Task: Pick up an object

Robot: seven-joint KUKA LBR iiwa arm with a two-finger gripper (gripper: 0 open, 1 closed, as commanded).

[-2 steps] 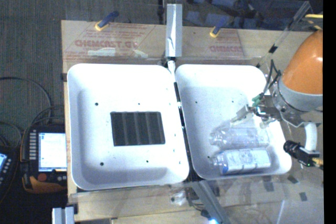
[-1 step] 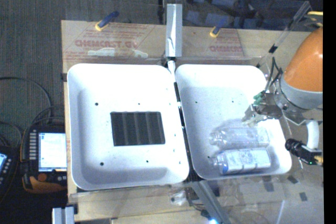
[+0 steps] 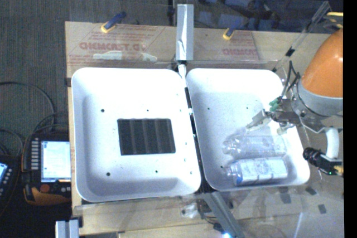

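A handheld control unit with a lit screen (image 3: 49, 161) is seen on the floor beyond the left edge of the bench (image 3: 83, 44). On the bench, two white bins are set side by side, their inner rims nearly touching. In the left bin (image 3: 89, 92) a dark ribbed rectangular panel (image 3: 146, 136) lies flat near the middle of the floor, slightly toward the near edge. Behind the bins, two clamps with blue and yellow handles (image 3: 113, 22) are fixed along the far edge of the bench, and an upright metal post (image 3: 184, 33) stands at the gap between the bins.

In the right bin (image 3: 223, 92), two clear plastic bottles are laid on their sides toward the near right corner. The rear bottle (image 3: 254, 145) lies crumpled just behind the front bottle (image 3: 257, 170), which carries a pale label and rests against the near wall.

The arm (image 3: 329, 72), with its orange band, is seen over the right edge of the right bin. The gripper (image 3: 271, 117) is placed just above the rear bottle's far end; its state cannot be told, since glare and clutter blur that spot.
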